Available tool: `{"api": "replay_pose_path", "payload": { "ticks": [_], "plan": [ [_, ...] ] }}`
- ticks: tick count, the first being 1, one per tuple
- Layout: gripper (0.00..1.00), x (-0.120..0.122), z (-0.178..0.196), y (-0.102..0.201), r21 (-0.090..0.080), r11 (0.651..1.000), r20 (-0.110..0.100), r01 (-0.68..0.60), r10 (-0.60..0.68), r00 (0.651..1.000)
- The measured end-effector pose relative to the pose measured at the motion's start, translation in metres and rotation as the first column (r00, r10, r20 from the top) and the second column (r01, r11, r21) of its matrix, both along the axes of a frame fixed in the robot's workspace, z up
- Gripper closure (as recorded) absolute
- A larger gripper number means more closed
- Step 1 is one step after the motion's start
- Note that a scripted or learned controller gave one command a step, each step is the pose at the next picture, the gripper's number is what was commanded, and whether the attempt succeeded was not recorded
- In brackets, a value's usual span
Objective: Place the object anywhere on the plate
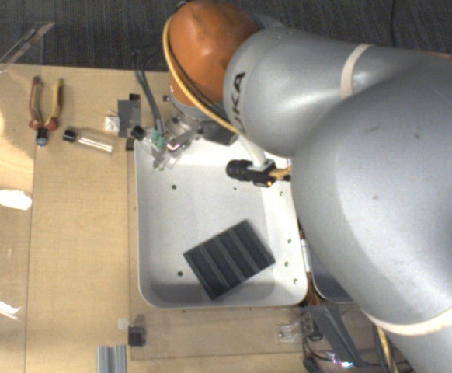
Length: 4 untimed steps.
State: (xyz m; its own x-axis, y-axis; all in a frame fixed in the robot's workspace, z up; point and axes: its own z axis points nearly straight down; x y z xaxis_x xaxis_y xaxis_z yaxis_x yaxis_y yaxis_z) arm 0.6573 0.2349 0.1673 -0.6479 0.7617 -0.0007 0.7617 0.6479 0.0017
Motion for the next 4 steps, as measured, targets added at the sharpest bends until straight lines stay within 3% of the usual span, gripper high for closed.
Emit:
{"api": "replay_pose_path", "payload": {
  "ticks": [1, 2, 3, 4],
  "plan": [
    [1.00, 0.005, 0.018, -0.008, 0.000, 0.914, 0.006, -0.405, 0.405, 0.914],
    [1.00, 0.001, 0.103, 0.002, -0.003, 0.768, 0.009, -0.641, 0.641, 0.768],
    [1.00, 0.005, 0.091, 0.000, 0.000, 0.885, 0.005, -0.466, 0.466, 0.885],
    [1.00, 0.006, 0.103, 0.001, -0.001, 0.884, 0.012, -0.467, 0.467, 0.884]
  ]
}}
